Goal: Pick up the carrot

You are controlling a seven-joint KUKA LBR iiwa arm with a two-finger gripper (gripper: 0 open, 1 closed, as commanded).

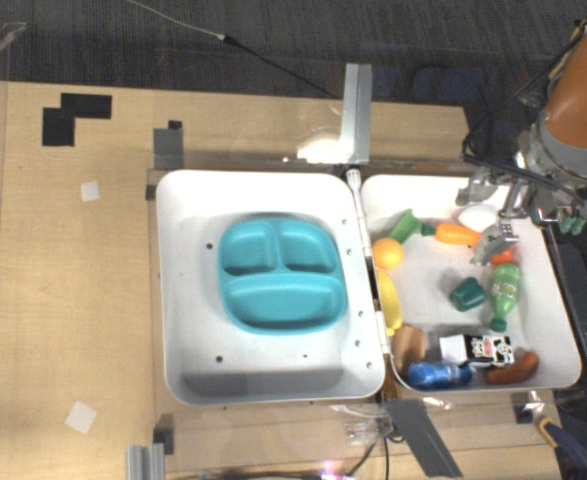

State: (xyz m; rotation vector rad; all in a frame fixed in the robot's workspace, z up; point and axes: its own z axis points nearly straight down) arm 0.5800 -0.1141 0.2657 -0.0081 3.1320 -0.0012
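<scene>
Two white bins side by side; carrot (pixel 457 234) lies in right bin (pixel 563 313), upper part, just right of green pepper (pixel 405 226). Gripper (pixel 500 240) hovers just beside carrot's right end; finger state unclear. Blue divided plate (pixel 278 273) sits in left bin (pixel 188 268).

A small orange carrot (pixel 457 234) with a green stub at its left end is lying on its side in the right-hand white bin (pixel 565 353), in the upper part of it. Its long axis is running roughly left to right, the orange body pointing toward the bin's right wall. It is resting flat on the bin floor, not lifted, close to the bin's far edge and well apart from the near rim.
</scene>
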